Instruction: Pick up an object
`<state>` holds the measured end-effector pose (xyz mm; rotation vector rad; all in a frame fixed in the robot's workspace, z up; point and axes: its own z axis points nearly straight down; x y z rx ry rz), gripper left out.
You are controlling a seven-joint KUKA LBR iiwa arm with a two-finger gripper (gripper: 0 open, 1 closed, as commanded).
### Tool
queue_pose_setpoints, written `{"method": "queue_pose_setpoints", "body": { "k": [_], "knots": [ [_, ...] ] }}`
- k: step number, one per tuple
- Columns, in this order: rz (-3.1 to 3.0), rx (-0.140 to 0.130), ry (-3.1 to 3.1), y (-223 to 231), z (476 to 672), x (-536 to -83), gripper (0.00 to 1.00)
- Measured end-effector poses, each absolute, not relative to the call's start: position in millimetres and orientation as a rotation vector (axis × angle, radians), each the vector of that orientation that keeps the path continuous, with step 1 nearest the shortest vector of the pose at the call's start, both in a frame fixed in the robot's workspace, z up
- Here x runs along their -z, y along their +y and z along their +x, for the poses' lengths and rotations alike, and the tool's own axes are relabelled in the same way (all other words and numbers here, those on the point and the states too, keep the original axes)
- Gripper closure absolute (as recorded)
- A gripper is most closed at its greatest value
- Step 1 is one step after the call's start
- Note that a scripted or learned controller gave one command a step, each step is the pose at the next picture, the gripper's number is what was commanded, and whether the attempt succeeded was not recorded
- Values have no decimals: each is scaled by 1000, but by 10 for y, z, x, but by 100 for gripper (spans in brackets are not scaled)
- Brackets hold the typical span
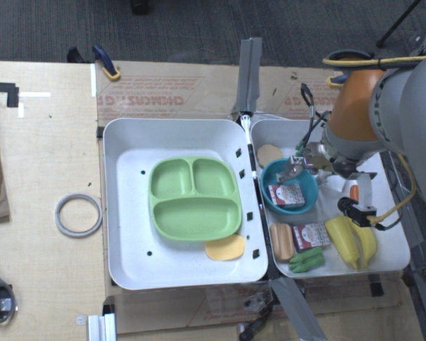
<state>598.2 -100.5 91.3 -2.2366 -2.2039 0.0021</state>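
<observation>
The grey arm [405,112] hangs high over the right bin [390,261], wrist bent so the gripper [296,168] dips to the teal bowl [280,201] — likely aiming at the small red-and-white packet [290,195] lying flat inside it. Whether its fingers are spread or closed, I cannot tell. Around the bowl, crowded close, lie bananas [351,240], a hot dog [281,241] and a green pod [307,261] — all untouched.
</observation>
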Motion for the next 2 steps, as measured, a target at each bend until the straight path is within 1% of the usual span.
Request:
{"method": "queue_pose_setpoints", "body": {
  "k": [1, 2],
  "knots": [
    [-2257, -13, -2199, -1108, 5975, -1018, 100],
    [-2158, -5, -2284, -851, 6586, -1906, 100]
  ]
}}
